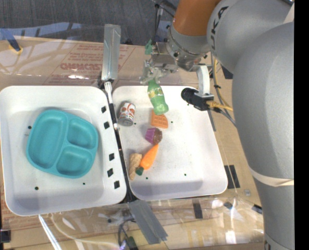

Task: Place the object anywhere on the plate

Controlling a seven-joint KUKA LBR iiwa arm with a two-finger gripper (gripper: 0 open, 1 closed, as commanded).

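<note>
My gripper (152, 80) hangs over the far side of the right bin (198, 155), shut on the top of a green bottle (158, 100). The bottle dangles below the fingers, tilted, above the other items in that bin. The teal plate (63, 142), with three compartments, lies in the left bin (13, 113) with nothing on it. The plate is well to the left of my gripper, across the divider between the bins.
In the right bin lie a small can (126, 113), an orange block (159, 121), a purple piece (153, 135), a carrot (149, 157) and a tan bread-like piece (135, 165). Black clips (112, 139) line the wall between the bins.
</note>
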